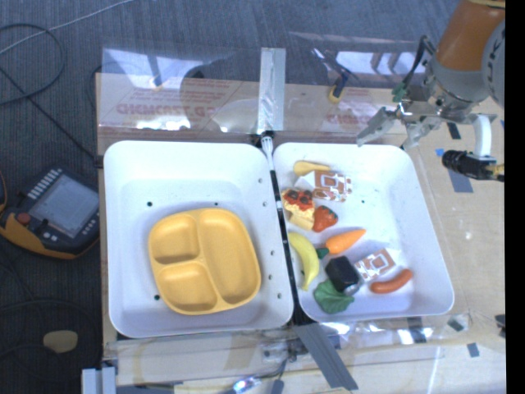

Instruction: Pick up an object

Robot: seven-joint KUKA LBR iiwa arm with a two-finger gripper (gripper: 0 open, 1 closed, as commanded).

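Gripper hangs spread at the right bin's 1 o'clock rim. Risk: the toy carrot and banana lie crowded, so 2 fingers may snag neighbours.

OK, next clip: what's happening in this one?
A robot arm reaches in from the right, its gripper open and hovering above the far rim of the right bin, holding nothing. That bin holds toy food: a banana, carrot, strawberry, sausage and more. The left bin holds a yellow divided plate. No pick has been made yet.
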